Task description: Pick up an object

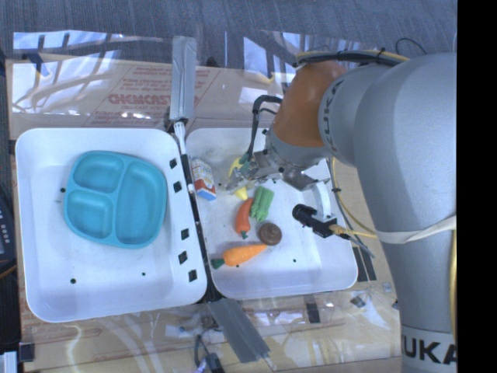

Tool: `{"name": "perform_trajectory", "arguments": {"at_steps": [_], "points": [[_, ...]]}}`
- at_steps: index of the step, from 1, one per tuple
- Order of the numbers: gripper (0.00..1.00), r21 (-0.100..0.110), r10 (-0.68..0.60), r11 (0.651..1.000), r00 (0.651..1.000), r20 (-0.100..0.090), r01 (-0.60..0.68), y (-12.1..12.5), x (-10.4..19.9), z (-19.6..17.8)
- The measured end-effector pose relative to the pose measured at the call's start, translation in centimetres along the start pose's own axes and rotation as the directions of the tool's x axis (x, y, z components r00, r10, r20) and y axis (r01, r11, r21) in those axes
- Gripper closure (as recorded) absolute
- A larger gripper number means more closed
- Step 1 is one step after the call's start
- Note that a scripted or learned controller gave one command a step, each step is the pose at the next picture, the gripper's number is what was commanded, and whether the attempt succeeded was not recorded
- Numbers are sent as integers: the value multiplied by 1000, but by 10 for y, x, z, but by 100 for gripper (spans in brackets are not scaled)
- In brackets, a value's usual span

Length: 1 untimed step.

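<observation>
White plastic forms the left bin (46,278), and in it we see a blue divided plate (116,198) lying flat, a little toward the bin's far side. Between the two bins runs a dark strip with black clips (185,235). Moving into the right bin (326,274), we find a small carton (203,179) with red and blue print leaning near the left wall. Near the bin's front lies an orange toy carrot (242,254), its green end toward the divider. Just beyond it sit a smaller orange-red piece (244,217) and a green vegetable (262,203) side by side, touching, with a round brown disc (269,233) just beside them toward the front. Something yellow (237,166) peeks out by the gripper (247,174), which hangs low over the bin's far middle; we cannot tell how it is set or whether it holds anything. A black fitting (311,219) juts out below the wrist. On the right, the grey arm (404,146) with its orange band (307,107) covers much of the bench
</observation>
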State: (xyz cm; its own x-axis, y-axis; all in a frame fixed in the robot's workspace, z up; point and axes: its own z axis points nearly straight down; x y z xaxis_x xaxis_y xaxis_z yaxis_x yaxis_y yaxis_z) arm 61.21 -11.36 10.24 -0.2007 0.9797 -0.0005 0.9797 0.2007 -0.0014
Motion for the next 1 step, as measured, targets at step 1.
{"name": "perform_trajectory", "arguments": {"at_steps": [1], "points": [[100, -1, 142, 990, 990, 0, -142, 16, 18, -100]]}}
